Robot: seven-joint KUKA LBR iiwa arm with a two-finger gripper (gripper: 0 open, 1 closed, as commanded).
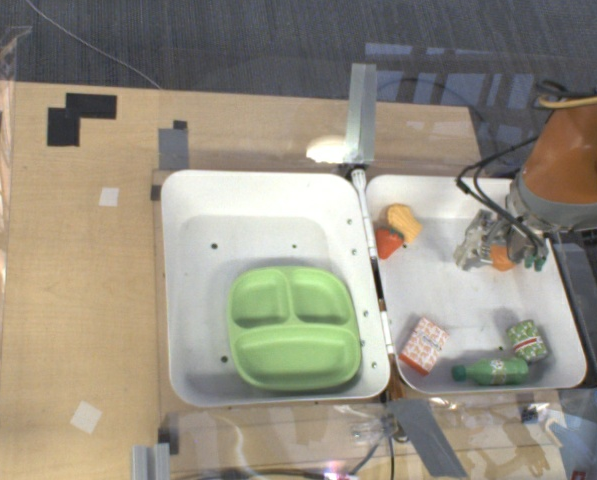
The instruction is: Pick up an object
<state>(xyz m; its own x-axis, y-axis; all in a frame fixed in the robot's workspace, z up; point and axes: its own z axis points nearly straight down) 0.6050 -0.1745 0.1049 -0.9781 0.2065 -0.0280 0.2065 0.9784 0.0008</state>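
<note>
My gripper [500, 246] hangs low over the upper right part of the right bin [458, 313]. Its fingers stand apart, open, with a small orange object [501, 258] lying between them on the bin floor. A yellow and red-orange toy food piece [398, 230] rests near the bin's upper left corner. Along the bin's front lie a red and white patterned box [424, 345], a green bottle [492, 370] on its side, and a small green can [526, 339].
The left bin [193, 268] holds a green divided plate [294, 327] in its front half. A metal post [361, 118] rises behind the divider between the bins. Cables [488, 173] trail from the arm's wrist over the right bin's back edge.
</note>
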